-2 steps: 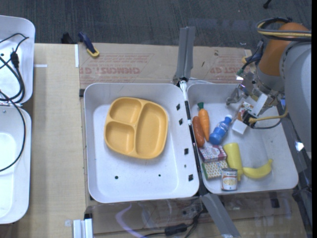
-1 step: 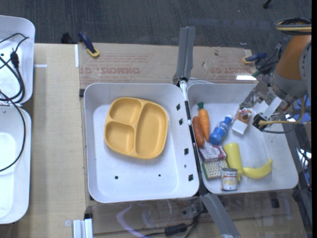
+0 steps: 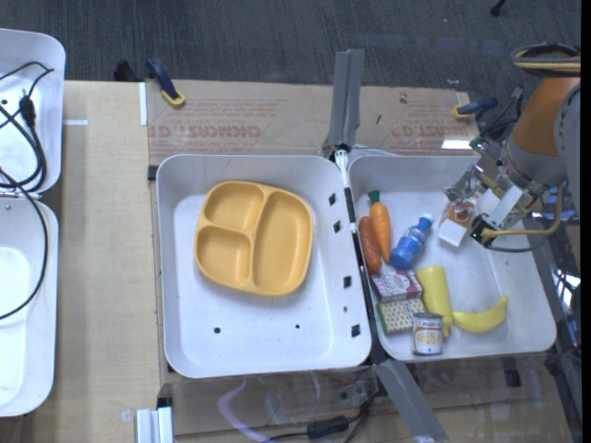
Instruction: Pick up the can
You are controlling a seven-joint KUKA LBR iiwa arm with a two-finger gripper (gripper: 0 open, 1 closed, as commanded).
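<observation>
1. Camera view, from above: the can (image 3: 427,333) stands upright at the near edge of the right bin (image 3: 526,335), close to its near-left corner, well apart from the hand.
2. Just beyond the can lies a patterned packet (image 3: 400,316), and behind that a pink-and-white box (image 3: 397,286).
3. To the can's right, a yellow cylinder-like object (image 3: 435,293) lies touching a banana (image 3: 482,317), which curves toward the bin's near right.
4. Farther back, along the bin's left side, a carrot (image 3: 380,232) lies beside a reddish sausage-shaped item (image 3: 368,244); a blue bottle (image 3: 411,243) lies tilted just right of them.
5. The hand (image 3: 469,212) sits over the far right part of the right bin, at the end of the grey arm (image 3: 540,127) with its orange band; whether it is released or clenched cannot be told. A small white-and-brown item (image 3: 454,226) lies beside it.
6. The left bin (image 3: 175,275) holds a yellow divided plate (image 3: 254,237) with three compartments.
7. Both bins rest on a table (image 3: 102,247) with a cardboard sheet (image 3: 249,118) at the far side.
</observation>
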